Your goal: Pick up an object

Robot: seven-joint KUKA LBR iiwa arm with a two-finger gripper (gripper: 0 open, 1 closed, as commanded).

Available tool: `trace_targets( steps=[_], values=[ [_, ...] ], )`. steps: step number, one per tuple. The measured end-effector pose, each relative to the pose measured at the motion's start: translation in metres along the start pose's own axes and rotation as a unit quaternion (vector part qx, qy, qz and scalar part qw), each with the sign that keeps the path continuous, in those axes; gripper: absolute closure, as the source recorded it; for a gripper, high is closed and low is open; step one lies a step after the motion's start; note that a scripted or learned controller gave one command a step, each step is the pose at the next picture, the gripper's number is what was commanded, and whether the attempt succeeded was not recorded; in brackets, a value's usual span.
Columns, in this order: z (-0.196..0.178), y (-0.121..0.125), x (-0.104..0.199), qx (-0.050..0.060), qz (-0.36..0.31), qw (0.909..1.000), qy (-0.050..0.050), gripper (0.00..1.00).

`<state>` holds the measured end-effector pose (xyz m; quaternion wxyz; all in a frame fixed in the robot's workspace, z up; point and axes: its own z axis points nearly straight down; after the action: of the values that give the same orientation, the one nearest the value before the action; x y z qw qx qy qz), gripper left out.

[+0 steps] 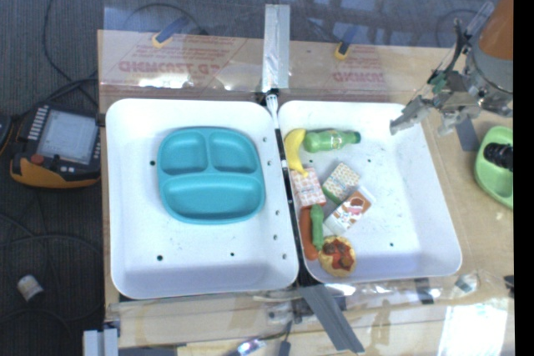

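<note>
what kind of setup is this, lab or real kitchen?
Likely a robotics lab test bench: two white bins taped to a board, toy food such as a banana piled in the right one, a teach pendant on the carpet.

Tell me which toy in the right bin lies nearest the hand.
The green bottle, lying on its side at the far end of the pile, closest to the hand; the other toys sit lower.

Arm (488,54) low at right, bare-jawed

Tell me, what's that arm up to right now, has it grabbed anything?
Gripper over right bin's far right corner, holding nothing. Green bottle, banana, other items piled along bin's left side, untouched. Nothing in the way.
</note>
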<state>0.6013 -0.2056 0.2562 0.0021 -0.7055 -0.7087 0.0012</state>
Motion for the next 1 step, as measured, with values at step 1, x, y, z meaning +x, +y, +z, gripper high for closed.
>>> trace_targets(
  steps=[1],
  values=[
    [0.0816,-0.0014,0.0325,0.000,-0.127,0.9919,0.000,0.00]
  ],
)
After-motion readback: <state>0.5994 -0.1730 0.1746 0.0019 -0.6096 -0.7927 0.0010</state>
